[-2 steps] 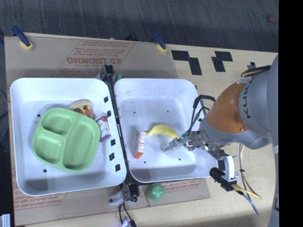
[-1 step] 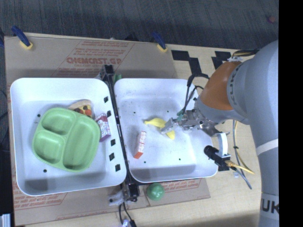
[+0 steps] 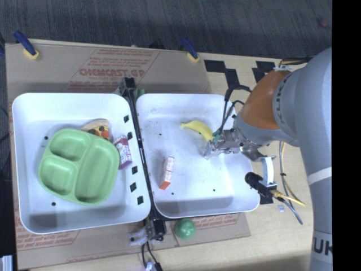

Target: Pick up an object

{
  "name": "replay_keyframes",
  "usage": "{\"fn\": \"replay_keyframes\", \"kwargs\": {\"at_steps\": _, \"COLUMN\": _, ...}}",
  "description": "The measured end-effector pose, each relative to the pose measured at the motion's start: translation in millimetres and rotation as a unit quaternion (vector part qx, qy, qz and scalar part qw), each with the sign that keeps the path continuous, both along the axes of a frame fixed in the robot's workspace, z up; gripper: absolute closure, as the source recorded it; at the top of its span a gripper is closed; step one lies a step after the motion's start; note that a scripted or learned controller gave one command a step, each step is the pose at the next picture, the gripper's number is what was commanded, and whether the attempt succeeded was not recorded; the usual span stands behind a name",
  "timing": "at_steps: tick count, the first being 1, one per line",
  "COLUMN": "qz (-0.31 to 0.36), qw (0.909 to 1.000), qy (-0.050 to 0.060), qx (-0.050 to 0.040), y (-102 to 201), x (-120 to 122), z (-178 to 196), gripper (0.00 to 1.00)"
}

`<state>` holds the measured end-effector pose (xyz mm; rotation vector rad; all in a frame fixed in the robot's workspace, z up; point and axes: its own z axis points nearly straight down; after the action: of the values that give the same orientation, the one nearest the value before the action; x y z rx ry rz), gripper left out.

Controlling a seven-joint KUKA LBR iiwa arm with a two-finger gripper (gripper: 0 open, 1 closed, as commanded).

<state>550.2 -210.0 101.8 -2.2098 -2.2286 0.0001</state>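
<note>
Two white bins side by side on cardboard. Right bin [image 3: 148, 151] holding a banana [image 3: 198, 129] up around 1 o'clock of its floor and a small tube [image 3: 167, 172] near centre, toward 7 o'clock from the banana. Left bin [image 3: 22, 151] holding a green divided plate [image 3: 79, 165], with a pizza-like toy [image 3: 100, 130] at the plate's 12 o'clock and a small wrapper [image 3: 123, 151] at its 3 o'clock. Green ball [image 3: 184, 228] outside, at 6 o'clock of the right bin, on the cardboard.

Arm in from 3 o'clock, orange band over the right bin's edge. Gripper [image 3: 213, 147] low in the right bin, just beside the banana, at its 4 o'clock. Tip too blurred and partly hidden by the wrist: cannot tell how wide it stands or whether anything is caught. Banana appears flat on the bin floor, apart from the tip or barely touching; cannot tell which.

Progress, judged: nothing lifted yet. Approach roughly done, banana the likely target. Left to do: close on it, raise clear of the bin. Risk: curved smooth banana slipping out sideways.
</note>
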Motion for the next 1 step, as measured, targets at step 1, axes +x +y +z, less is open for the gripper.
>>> {"fn": "replay_keyframes", "kwargs": {"at_steps": 1, "qz": -0.002, "qw": 1.0000, "qy": -0.001, "qx": -0.0013, "y": -1.5, "x": -67.6, "z": 103.6, "gripper": 1.00}}
